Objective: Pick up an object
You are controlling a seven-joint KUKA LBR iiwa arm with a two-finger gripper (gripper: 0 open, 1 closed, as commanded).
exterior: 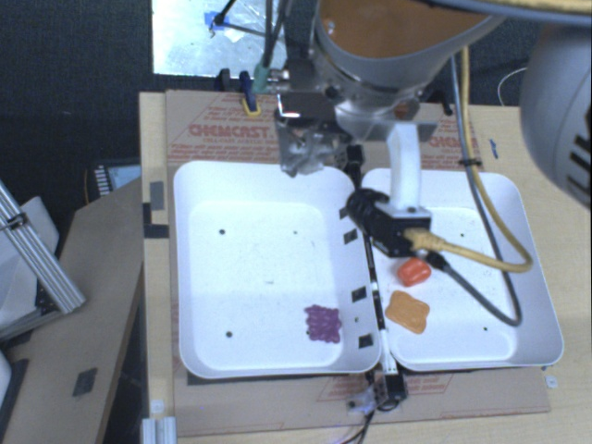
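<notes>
A purple, bumpy, grape-like object (322, 323) lies near the front right corner of the left bin (208, 276). In the right bin (518, 276), close to the divider, a small red-orange piece (414, 271) sits just behind a flat orange piece (407, 311). My gripper (305, 155) hangs over the back edge of the left bin, near its right corner and well away from all three objects. Nothing is visibly held in it. The orange-banded wrist above hides its upper part.
A white post with a black block (393, 222) and a yellow cable (472, 252) hangs over the right bin's back left area, just behind the red-orange piece. Black clips (359, 296) line the divider between the bins. A cardboard sheet (222, 128) lies under both bins.
</notes>
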